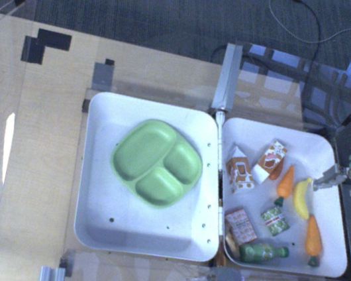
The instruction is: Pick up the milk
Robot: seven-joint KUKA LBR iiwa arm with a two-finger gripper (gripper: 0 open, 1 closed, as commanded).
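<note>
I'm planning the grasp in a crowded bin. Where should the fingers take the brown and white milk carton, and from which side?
Come from above and pinch the milk carton across its flat side walls, below the gabled top. The orange carton crowds its upper right, so probably close across the freer left and lower sides.

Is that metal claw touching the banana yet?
Cannot tell. In the camera view the gripper tip sits right beside the banana top, with no plain gap or contact.

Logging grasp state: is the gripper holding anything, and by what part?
Nothing held. The gripper sits at the right bin's right edge, apart from the milk.
</note>
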